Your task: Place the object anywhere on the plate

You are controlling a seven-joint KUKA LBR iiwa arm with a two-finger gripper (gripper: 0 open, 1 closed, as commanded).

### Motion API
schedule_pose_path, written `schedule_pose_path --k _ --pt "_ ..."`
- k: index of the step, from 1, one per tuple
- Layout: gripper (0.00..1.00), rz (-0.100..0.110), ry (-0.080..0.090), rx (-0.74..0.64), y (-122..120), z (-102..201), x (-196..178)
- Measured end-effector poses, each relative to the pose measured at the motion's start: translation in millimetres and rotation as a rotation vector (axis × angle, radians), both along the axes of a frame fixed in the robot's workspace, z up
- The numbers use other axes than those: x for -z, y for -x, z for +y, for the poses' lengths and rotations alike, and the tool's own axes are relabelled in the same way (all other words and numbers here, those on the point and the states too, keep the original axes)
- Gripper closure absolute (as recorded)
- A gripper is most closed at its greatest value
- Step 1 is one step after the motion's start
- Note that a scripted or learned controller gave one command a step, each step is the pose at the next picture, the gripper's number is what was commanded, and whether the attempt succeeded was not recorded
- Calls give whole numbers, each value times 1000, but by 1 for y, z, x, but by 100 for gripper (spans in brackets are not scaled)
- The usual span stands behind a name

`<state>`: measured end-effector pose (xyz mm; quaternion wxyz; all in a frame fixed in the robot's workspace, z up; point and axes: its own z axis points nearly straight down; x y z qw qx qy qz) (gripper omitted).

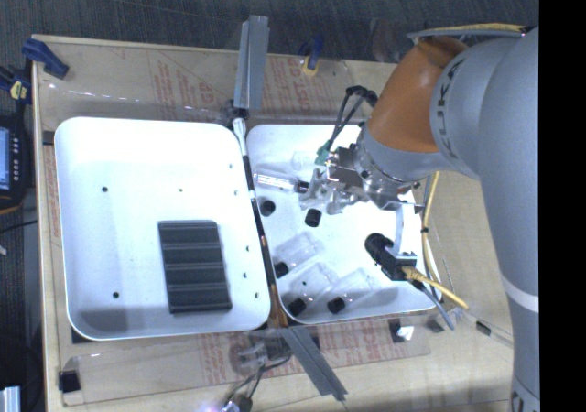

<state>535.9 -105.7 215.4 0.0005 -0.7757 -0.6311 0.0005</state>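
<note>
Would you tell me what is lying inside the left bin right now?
The left bin holds a dark ribbed rectangular plate near its front, lying flat. What lies beneath the plate is covered.

I see a tan wooden table (137, 62) carrying two shallow white bins side by side, touching along their inner edges: left bin (69, 218), right bin (275, 140). Blue clamps at the table's far left corner (44, 59) and far edge (313, 53). Grey metal bar (250, 62) lies at the far edge above the bins' seam.
</note>
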Motion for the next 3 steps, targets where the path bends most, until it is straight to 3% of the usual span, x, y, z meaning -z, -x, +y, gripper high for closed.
schedule_pose_path --k 1,2,3 --pt "100 4 0 32 -3 88 25" --pt "100 4 0 200 -115 155 25" --pt "100 2 0 433 -118 224 13"
